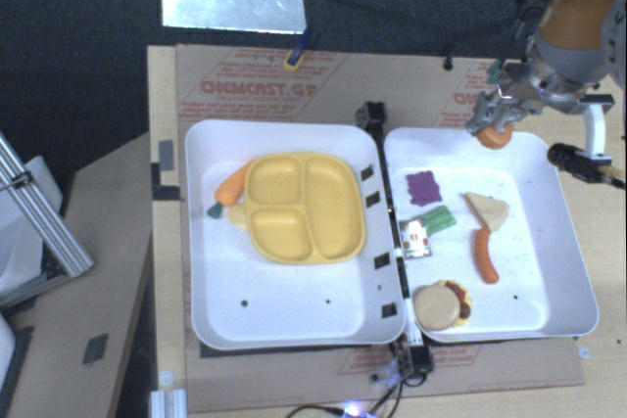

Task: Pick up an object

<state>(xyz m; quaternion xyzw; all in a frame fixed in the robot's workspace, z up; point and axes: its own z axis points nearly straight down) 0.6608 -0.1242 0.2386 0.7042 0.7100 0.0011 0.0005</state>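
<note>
My gripper [495, 124] hangs over the far rim of the right bin [558, 240], near its back right corner. A small round orange piece [497, 138] sits between its fingertips, lifted just above the rim, and the fingers are shut on it. Inside the right bin lie a purple piece [422, 187], a green piece [437, 219], a small white and red item [415, 238], a tan bread wedge [487, 209], a red sausage [485, 255] and a burger [441, 304].
The left bin [211, 299] holds a yellow divided plate [302, 208] with a toy carrot [232, 183] against its left side. A black divider [389, 210] runs between the bins. A black part of the arm [578, 160] reaches over the right bin's right edge.
</note>
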